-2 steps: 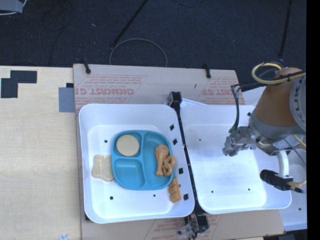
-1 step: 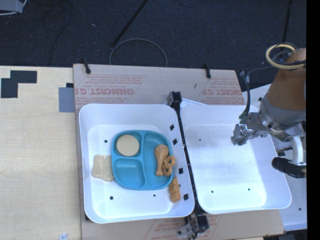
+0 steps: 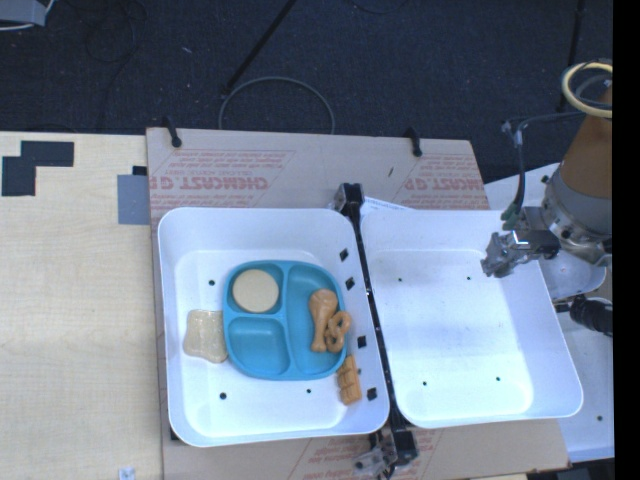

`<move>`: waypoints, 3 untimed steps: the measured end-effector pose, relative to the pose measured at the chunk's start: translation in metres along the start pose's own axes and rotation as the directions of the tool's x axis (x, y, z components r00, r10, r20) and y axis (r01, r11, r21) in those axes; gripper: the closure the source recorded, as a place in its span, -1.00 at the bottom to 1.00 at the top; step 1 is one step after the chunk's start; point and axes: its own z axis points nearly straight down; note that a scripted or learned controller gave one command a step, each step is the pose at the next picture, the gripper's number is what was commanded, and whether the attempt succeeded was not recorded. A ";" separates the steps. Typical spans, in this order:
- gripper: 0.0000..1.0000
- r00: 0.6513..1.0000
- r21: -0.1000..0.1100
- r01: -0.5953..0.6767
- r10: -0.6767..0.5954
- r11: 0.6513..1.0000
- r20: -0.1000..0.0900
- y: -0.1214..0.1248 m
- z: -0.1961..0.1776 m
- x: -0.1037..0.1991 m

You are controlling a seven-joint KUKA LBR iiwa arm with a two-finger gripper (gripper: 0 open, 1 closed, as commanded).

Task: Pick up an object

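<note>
Well apart from the jaws, pretzel lies on blue tray.

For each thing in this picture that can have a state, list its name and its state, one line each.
Blue plastic divided tray: flat in the left white bin.
Round tan biscuit: in the tray's upper-left compartment.
Brown pretzel-like piece: in the tray's right compartment.
Pale bread-like slab: beside the tray's left edge.
Small brown chunk: outside the tray's lower-right corner.

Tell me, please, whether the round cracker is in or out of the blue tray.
In: the round cracker lies inside the blue tray's upper-left compartment.
</note>
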 end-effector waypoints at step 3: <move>1.00 1.000 0.007 0.003 -0.003 1.000 -0.003 -0.016 0.006 0.142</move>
